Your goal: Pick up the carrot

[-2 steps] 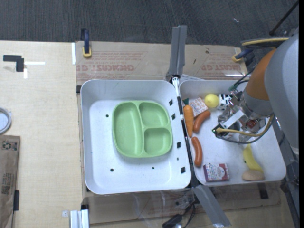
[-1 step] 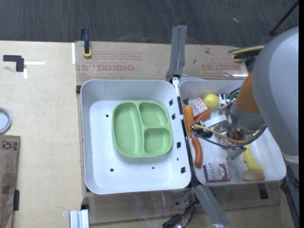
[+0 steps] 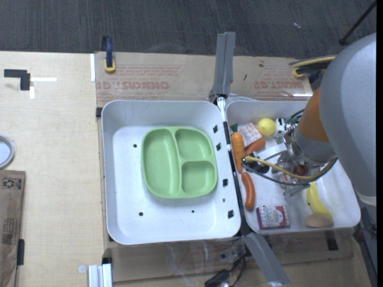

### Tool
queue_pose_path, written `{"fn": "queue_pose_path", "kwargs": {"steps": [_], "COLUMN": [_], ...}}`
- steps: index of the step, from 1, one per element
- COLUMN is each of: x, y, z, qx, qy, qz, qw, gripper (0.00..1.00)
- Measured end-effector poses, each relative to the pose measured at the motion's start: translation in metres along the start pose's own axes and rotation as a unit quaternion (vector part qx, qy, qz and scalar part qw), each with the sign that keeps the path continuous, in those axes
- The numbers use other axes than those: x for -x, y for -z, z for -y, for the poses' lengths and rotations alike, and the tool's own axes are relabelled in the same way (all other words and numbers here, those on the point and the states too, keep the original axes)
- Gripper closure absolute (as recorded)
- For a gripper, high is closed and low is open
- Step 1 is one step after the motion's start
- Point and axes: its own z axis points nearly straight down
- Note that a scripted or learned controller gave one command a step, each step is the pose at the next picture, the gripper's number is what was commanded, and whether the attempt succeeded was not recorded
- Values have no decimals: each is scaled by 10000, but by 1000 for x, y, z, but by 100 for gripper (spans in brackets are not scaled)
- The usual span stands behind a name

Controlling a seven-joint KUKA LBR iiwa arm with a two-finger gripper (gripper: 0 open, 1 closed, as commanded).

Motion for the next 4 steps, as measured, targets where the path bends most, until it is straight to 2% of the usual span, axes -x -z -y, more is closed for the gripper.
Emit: {"fn": "queue_pose_path", "kwargs": {"steps": [1, 2, 3, 4], "x": [51, 50, 50, 64], "y": [94, 99, 99, -6], "z": [41, 41, 41, -22], "qx": [28, 20, 19, 12], "qy": [-27, -9, -10, -56], "qz": [-39, 3, 4, -43], "qw": [10000, 10000, 10000, 10000], "gripper": [100, 100, 0, 0]}}
